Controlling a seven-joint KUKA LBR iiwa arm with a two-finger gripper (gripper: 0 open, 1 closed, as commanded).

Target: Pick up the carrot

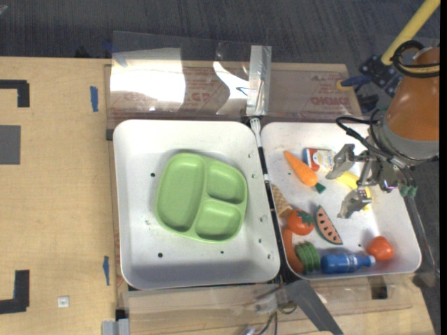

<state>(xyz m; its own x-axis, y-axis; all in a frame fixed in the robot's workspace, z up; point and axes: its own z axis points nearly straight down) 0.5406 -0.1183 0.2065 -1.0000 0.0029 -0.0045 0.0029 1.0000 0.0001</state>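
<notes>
Starting from the left, the bench point(49, 187) showed bare wood with a few black and blue tape marks, and the left bin point(133, 145) carried only a green divided plate point(202, 196), which had no part in my job. Across the divider, in the right bin point(401, 218), the carrot point(300, 168) lay near the upper left, its orange body slanting down toward the right with its small green end lowest, just beside a small white carton point(319, 158) and well clear of the tomato point(301, 222), the watermelon slice point(328, 226), the blue bottle point(345, 261) and the red piece point(380, 248) lower down. My pincer point(353, 183) hung to the right of the carrot, its fingers spread and nothing between them. To do this step well, I judged that I should shift left until I was centred over the thick middle of the carrot, turn so that my fingers crossed its slanted length instead of running along it, and come down without nudging the carton beside it; a grip on the tapered end would likely slip. As for writing, red lettering ran along the cardboard wall behind the bins point(202, 89), but it was too faint for me to read, and the carton's markings were too small to make out.
</notes>
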